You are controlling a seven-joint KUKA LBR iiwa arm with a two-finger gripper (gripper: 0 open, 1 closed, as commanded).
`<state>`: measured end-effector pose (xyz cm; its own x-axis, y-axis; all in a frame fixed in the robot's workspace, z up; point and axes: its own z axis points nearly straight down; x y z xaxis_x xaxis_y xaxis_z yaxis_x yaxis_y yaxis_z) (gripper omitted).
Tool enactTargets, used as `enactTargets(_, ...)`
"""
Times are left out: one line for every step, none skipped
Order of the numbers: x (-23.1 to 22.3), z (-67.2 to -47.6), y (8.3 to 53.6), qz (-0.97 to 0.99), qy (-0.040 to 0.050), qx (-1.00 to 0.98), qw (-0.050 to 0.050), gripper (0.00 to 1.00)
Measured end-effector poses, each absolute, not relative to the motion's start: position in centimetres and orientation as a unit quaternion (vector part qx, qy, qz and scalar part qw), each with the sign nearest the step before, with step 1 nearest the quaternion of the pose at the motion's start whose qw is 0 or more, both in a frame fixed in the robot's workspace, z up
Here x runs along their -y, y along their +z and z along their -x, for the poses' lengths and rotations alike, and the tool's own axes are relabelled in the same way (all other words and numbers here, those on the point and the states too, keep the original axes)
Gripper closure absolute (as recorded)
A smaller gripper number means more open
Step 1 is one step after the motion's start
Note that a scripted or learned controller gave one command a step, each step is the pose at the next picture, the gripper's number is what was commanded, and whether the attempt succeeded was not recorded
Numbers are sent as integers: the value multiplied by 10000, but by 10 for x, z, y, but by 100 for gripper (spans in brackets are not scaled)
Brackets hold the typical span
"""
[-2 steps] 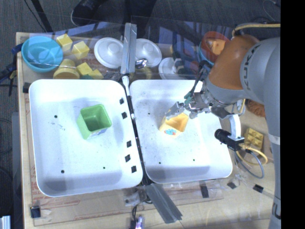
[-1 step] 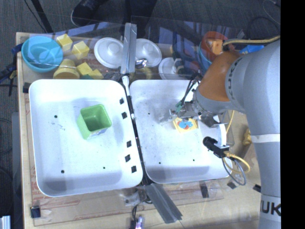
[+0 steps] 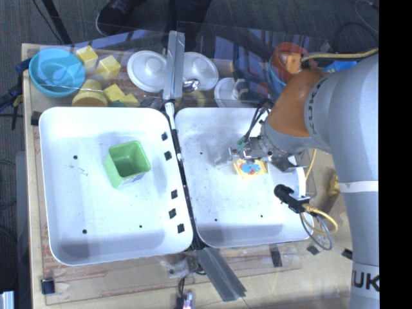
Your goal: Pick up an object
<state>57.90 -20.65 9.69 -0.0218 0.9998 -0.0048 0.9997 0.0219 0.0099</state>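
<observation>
My gripper hangs low over the right bin, at its upper right part, just beside a small yellow-and-orange object lying on the bin floor. Whether my 2 fingers are apart or together I cannot tell. The left bin holds 1 green cup, tipped on its side near the middle. My orange band sits above the wrist.

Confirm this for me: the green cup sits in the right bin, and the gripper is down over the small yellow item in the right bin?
Not quite. The camera view shows the green cup in the left bin. The gripper is indeed down over the small yellow item in the right bin.
</observation>
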Motion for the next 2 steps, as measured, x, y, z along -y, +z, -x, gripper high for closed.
enactTargets(206, -579, 106, -6973, 9, -7167, 40, 100)
enactTargets(143, -622, 214, -7462, -7, -6657, -9, 100)
